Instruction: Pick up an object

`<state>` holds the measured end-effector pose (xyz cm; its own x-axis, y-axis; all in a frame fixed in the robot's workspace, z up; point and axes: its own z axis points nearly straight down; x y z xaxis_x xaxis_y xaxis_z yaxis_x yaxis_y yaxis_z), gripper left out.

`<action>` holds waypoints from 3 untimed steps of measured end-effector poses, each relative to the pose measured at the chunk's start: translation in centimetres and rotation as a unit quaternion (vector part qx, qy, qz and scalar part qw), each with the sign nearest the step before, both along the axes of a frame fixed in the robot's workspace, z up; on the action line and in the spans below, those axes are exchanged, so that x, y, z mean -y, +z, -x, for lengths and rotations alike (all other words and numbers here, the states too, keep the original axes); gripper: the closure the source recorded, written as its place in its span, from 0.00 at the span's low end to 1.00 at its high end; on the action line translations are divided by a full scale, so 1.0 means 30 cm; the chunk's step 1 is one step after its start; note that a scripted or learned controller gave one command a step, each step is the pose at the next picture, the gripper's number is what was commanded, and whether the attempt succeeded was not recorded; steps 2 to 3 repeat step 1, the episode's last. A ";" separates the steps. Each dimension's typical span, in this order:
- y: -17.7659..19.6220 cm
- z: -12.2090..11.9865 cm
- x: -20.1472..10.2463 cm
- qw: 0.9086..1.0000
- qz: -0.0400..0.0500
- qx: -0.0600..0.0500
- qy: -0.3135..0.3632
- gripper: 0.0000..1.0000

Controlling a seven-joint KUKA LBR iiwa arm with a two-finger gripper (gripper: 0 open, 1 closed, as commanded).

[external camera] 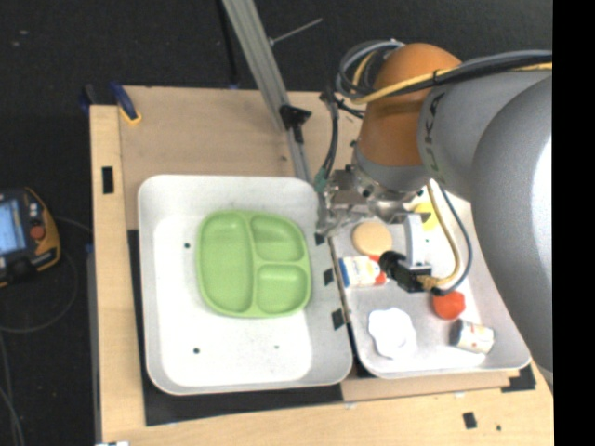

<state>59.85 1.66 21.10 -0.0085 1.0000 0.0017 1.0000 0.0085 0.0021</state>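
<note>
Grey arm (502, 128) is seen over the right bin (423, 365). Gripper (349, 207) is positioned above its upper-left corner; finger state cannot be told. 1 green tray (253, 264) is contained in the left bin (167, 342).

green tray (253, 264): matt plastic | bins (177, 342): smooth white | bench (204, 133): bare wood

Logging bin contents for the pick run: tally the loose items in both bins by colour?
Green: 1, the divided plate in the left bin
Tan: 1, round disc
Red: 1, small object
White: 3, small bottle, lumpy piece, small container
Total: 6. The arm hides part of the right bin, so more may sit beneath.
</note>
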 end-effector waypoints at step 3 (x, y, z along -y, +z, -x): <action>0.044 -0.050 -0.148 1.000 0.000 0.000 0.000 1.00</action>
